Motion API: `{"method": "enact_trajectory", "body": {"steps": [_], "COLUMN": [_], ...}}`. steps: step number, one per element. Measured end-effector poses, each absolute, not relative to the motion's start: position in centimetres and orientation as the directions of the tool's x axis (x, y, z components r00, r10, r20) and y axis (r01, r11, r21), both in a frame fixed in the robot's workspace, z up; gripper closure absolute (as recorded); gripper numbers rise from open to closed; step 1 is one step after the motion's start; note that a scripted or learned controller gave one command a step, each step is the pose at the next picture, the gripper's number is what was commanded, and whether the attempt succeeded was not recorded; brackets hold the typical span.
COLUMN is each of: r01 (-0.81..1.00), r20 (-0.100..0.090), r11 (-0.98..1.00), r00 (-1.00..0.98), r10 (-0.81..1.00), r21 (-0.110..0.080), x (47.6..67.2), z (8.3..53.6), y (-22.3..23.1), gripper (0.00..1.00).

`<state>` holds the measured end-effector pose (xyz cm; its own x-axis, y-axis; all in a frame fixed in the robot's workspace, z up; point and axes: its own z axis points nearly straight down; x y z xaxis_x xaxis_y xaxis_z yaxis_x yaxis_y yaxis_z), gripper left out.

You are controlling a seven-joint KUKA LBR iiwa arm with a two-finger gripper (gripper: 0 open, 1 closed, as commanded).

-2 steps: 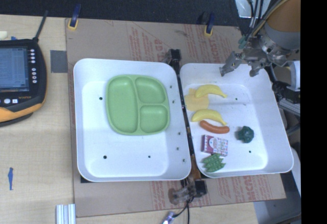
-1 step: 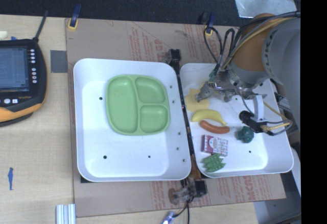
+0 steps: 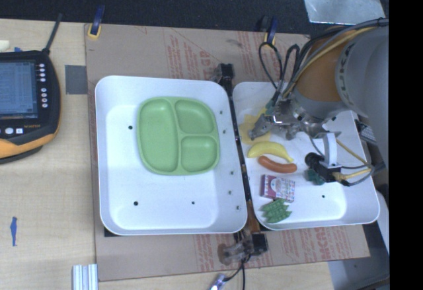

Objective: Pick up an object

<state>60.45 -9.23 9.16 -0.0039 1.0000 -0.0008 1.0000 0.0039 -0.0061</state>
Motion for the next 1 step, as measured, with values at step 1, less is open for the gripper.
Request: {"method": "enact_trajectory", "body": {"steps": [1], "r01": [1.0], "r20": [0.0], "r11": [0.005], "r00": [-0.005], "r10": [1.0], "r21": [-0.003], "x": [64.69], "z": [9.21], "y": [-9.81], "gripper": [0.0]}}
